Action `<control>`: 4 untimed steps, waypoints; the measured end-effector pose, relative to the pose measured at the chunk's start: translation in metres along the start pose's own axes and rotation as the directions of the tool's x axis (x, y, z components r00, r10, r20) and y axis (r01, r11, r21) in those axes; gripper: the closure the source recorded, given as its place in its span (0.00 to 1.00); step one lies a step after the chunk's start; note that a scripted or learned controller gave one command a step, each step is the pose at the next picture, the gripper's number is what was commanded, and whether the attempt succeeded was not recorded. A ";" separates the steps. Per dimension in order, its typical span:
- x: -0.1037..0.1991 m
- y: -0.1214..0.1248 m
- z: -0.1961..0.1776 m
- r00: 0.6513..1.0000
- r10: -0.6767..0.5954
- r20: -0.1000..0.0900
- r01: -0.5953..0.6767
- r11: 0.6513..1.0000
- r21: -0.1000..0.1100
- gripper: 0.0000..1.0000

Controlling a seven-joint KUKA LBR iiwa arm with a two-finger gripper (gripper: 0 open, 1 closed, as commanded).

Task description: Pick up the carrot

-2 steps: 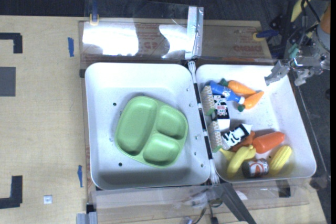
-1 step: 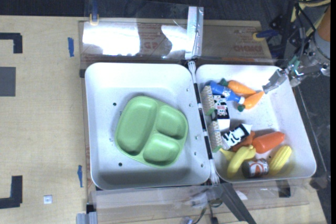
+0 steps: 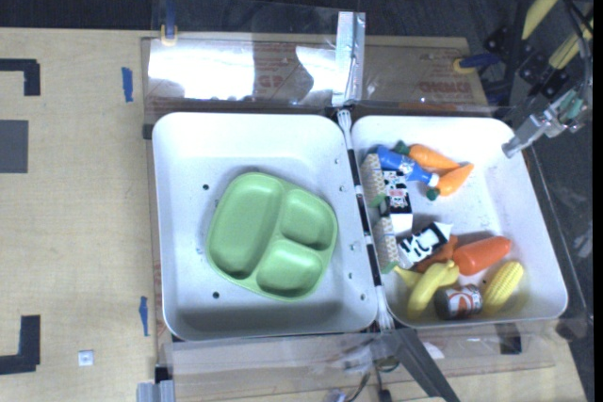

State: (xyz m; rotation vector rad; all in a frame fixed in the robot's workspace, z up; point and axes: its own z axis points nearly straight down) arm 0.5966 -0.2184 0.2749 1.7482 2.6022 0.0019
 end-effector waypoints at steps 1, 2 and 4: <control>0.012 0.041 0.077 0.992 -0.124 -0.004 0.124 0.992 0.003 0.00; 0.024 0.043 0.067 0.989 -0.151 -0.005 0.151 0.989 0.003 0.00; -0.005 0.068 0.180 0.978 0.208 -0.009 -0.208 0.978 0.022 0.00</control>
